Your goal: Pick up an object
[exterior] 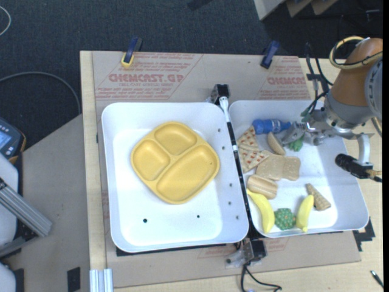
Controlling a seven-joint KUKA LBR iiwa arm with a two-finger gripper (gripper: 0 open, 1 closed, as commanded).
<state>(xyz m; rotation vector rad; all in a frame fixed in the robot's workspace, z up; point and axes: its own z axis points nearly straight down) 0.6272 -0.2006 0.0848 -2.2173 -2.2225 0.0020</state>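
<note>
The arm reaches in from the right edge of the frame, and its gripper [302, 134] sits low over the upper part of the right bin [358, 215], just beside a small green toy [296, 144] and near the blue bottle [269, 126]; whether the pincer is apart, together or clamped on anything I cannot tell, since the wrist hides it. Judging by this, the step in hand is settling on one piece to grasp, most likely that green toy or the tan oval piece [276, 143] next to it. To do it well, the arm should probably come straight down over a single item, keep clear of the bin's upper wall, and avoid catching the bottle alongside, because the toys up there lie close together. The right bin, at centre right of the frame, holds all the candidates: one blue bottle, one small green toy, one tan oval piece, two waffle-patterned crackers [248, 150], one slice of toast [281, 168], one bread roll [262, 186], two bananas [264, 210], one broccoli floret [284, 218] and one ice-cream cone [318, 197]. The left bin [121, 163], at centre left, carries one yellow divided plate [175, 162] with three compartments.
</note>
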